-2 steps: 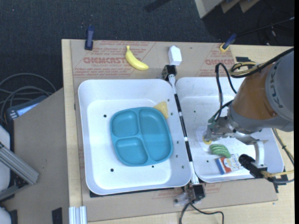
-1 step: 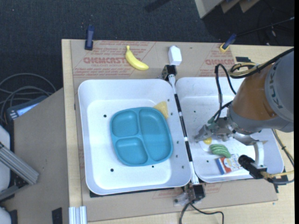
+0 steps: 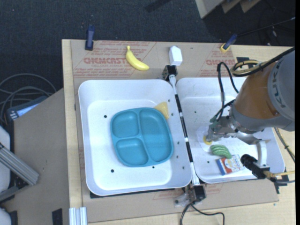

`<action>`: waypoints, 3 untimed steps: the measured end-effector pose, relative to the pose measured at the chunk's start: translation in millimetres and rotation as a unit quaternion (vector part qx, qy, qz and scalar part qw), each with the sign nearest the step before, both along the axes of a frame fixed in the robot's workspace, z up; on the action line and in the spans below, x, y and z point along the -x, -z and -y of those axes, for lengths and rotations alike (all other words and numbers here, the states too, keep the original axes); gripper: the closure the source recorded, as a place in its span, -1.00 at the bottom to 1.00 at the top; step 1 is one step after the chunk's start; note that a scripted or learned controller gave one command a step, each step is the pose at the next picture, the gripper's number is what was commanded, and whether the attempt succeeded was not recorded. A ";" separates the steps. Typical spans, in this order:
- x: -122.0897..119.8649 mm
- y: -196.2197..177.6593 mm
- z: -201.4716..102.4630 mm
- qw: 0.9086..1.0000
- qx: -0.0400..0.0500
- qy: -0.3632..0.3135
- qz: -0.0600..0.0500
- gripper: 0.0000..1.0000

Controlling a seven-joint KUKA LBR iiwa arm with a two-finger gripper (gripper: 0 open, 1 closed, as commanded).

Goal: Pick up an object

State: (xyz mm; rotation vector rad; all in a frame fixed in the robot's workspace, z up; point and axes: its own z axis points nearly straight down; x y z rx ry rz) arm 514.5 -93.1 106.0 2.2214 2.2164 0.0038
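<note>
My gripper (image 3: pixel 212 134) is low in the right bin (image 3: pixel 201 97), near that bin's middle left. A small yellow object (image 3: pixel 207 140) peeks out just under it. A green ridged object (image 3: pixel 219 150) lies right below the gripper, and a small red, white and blue packet (image 3: pixel 228 165) sits a little further toward the front. The grey arm with its orange band (image 3: pixel 255 100) covers the bin's right half.
In the left bin (image 3: pixel 93 125) lies a blue divided plate (image 3: pixel 140 136) with a yellow wedge (image 3: pixel 161 108) at its far right corner. Outside the bins, a banana (image 3: pixel 136 60) and a white block (image 3: pixel 176 55) rest on the bench at the back.
</note>
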 end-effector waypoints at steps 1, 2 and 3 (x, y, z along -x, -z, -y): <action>0.1 0.2 0.0 1.000 0.000 0.000 0.000 -1.00; -40.9 -27.3 39.8 1.000 0.000 -0.001 -0.001 -1.00; 4.3 21.6 21.1 1.000 -0.001 -0.001 -0.003 -1.00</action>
